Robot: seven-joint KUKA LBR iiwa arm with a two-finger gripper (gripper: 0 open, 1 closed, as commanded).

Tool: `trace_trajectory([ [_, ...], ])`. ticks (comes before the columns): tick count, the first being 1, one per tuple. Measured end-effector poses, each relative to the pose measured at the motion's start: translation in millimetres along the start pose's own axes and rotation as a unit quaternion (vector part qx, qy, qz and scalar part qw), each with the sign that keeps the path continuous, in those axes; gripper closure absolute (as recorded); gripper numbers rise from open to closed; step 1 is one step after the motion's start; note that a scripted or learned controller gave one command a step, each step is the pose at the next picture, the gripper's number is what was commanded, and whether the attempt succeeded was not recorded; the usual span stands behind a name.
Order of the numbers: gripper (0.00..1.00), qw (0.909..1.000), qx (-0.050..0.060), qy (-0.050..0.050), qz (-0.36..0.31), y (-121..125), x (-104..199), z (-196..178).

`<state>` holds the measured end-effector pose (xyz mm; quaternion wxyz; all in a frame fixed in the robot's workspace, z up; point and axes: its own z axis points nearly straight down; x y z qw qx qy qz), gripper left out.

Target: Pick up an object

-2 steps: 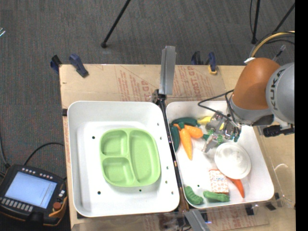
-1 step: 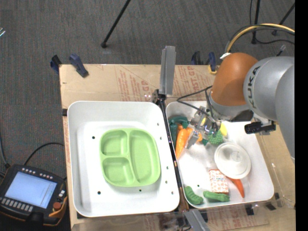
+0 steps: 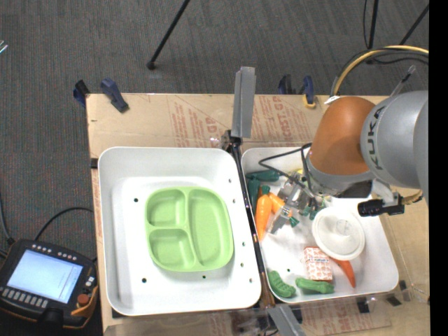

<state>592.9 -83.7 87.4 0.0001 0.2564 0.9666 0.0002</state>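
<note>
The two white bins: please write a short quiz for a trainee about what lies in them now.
1. True or false: the green divided plate lies in the right bin.
2. Which lies nearest the gripper? A) orange carrot B) white round lid C) green pods
3. What colour is the band above the arm's wrist?

Key: 1 false, it lies in the left bin. 2 A. 3 orange.
</note>
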Motion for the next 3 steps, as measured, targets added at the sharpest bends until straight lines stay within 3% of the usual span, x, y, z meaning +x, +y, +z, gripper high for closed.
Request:
trace_trajectory([
  [1,1.00,1.0000,0.000,-0.001,-0.002,1,-1,-10],
  [2,1.00,0.9999,0.000,0.002,0.011,-50,55,1],
  [3,1.00,0.9966,-0.002,-0.003,-0.082,48,87,-103],
])
